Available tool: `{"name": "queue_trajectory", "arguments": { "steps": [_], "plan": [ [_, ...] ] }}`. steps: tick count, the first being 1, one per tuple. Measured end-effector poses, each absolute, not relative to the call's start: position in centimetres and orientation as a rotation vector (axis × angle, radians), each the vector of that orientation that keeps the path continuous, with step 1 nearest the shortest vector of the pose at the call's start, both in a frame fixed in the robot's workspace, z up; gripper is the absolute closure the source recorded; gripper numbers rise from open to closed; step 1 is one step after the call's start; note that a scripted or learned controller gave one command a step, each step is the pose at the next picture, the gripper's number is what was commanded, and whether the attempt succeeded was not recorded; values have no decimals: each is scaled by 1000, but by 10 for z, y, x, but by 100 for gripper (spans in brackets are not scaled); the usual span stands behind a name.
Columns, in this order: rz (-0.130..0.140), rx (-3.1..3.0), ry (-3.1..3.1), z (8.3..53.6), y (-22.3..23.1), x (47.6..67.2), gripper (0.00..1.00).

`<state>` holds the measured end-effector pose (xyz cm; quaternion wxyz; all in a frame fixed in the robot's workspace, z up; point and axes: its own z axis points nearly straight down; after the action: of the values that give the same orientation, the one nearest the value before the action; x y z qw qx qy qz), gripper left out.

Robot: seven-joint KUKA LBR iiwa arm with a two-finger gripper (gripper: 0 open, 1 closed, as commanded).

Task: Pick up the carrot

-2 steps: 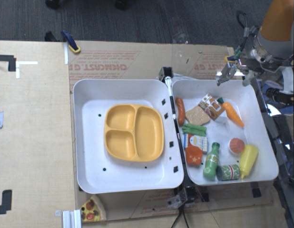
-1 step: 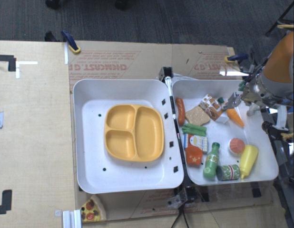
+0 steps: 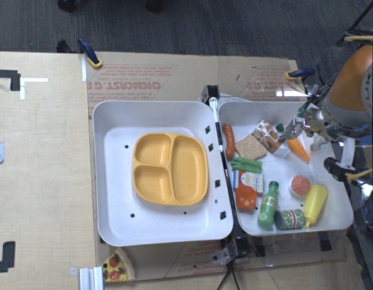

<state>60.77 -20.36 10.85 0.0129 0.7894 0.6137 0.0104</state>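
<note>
The camera view looks down on two shallow white plastic bins set side by side, so that one serves as a source of clutter and the other as a clear workspace. The left bin [image 3: 108, 162] holds a yellow three-compartment plastic plate [image 3: 171, 168], sitting roughly at its middle. The right bin [image 3: 337, 219] carries the toys: a red sausage [image 3: 228, 141] along its left wall, a brown slice of toast [image 3: 251, 147], green beans [image 3: 245, 165], a small red carton [image 3: 245, 193], a green bottle [image 3: 268, 205], a dark can lying on its side [image 3: 290, 219], a yellow squeeze bottle [image 3: 314, 203], and a round pink-red piece [image 3: 300, 185].

The orange plastic carrot with a green top [image 3: 297, 147] lies in the upper right part of that bin, pointing down and right, well apart from the bottles. The grey two-finger gripper [image 3: 311, 125] hangs just above and to the right of it, the arm's orange band behind; this placement suggests an approach to the carrot's thick end. I cannot tell whether the gripper is spread or closed, and nothing is visibly pinched, so the carrot appears not yet lifted.
</note>
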Motion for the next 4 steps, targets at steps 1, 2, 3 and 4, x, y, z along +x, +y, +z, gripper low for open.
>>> {"name": "queue_trajectory", "arguments": {
  "steps": [1, 2, 3, 4],
  "plan": [
    [43, 2454, 1908, 121, -204, 611, 100],
    [-1, 2210, 2234, 92, -179, 539, 100],
    [-1, 2210, 2233, 92, -179, 539, 0],
    [12, 2454, 1971, 92, -206, 609, 0]
  ]
}}
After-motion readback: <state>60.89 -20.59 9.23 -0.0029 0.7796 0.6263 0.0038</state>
